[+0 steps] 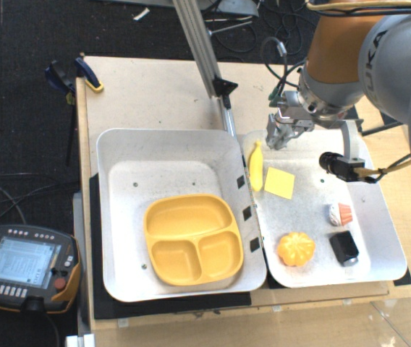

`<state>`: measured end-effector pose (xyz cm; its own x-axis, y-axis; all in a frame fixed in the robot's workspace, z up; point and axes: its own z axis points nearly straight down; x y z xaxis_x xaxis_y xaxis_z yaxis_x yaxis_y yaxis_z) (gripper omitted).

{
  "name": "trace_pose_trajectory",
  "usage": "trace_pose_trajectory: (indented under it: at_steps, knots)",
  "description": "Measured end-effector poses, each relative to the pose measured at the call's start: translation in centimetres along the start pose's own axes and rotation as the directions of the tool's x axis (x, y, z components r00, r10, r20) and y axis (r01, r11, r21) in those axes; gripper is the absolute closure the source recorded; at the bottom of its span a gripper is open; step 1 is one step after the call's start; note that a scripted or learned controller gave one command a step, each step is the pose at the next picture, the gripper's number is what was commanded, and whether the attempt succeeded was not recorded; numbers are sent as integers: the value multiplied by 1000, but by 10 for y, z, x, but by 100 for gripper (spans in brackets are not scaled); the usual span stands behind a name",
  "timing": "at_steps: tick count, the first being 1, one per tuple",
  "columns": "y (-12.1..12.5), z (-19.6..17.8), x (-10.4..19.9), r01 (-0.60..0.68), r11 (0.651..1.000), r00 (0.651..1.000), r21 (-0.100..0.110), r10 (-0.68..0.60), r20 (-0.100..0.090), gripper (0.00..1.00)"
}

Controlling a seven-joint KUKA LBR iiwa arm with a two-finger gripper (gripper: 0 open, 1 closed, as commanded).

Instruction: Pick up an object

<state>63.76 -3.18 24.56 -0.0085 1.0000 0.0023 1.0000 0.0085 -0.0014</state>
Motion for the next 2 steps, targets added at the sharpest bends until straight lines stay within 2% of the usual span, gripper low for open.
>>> trace_pose_trajectory:
  at_steps: [2]
  knots:
    - [-26,-4,98,0,1000,1000,0,0,0,100]
